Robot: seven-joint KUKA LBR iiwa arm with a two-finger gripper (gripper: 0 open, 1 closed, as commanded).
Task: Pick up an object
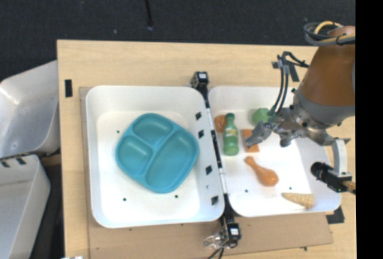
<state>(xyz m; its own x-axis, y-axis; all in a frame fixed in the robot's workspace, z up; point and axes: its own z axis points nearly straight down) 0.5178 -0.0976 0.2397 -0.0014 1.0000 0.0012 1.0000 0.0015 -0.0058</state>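
Arm (326,81) above right bin (239,204) — slanted

Two white bins (96,204), one blue divided plate (157,152), one green bottle (230,134), one drumstick (262,171), one cone (298,198)

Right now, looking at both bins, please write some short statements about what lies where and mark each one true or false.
1. The blue divided plate lies in the left bin. True.
2. The green bottle lies on the blue plate. False: it is in the right bin, near the divider.
3. The ice cream cone lies near the right bin's front edge. True.
4. The orange drumstick is between the gripper fingers. False: it lies on the bin floor.
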